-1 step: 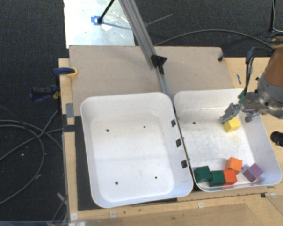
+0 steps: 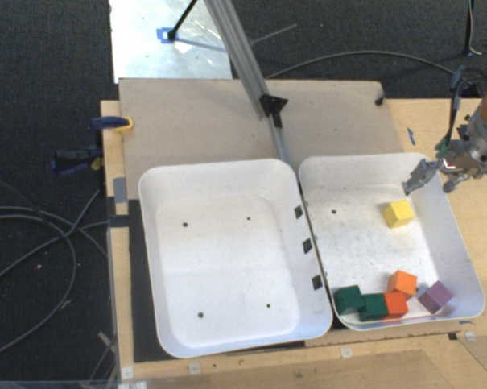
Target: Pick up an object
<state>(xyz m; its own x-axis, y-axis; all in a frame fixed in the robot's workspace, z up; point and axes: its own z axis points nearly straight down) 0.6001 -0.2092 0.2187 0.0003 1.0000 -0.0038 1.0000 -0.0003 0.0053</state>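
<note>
1. My end effector hangs over the far right corner of the right bin, with nothing between its fingers. They look parted, one tip out to the left and one to the right, though small in this view.
2. The step in hand, as I judge it, is the approach: no object is picked yet.
3. The nearest candidate is the yellow cube, just below and left of my end effector, standing alone on the bin floor.
4. Farther down, well apart from me, a cluster sits against the bin's near wall: green blocks, two orange blocks and a purple block, crowded together.
5. The next move calls for shifting over the yellow cube, lining my fingers with its flat sides, then descending straight.
</note>
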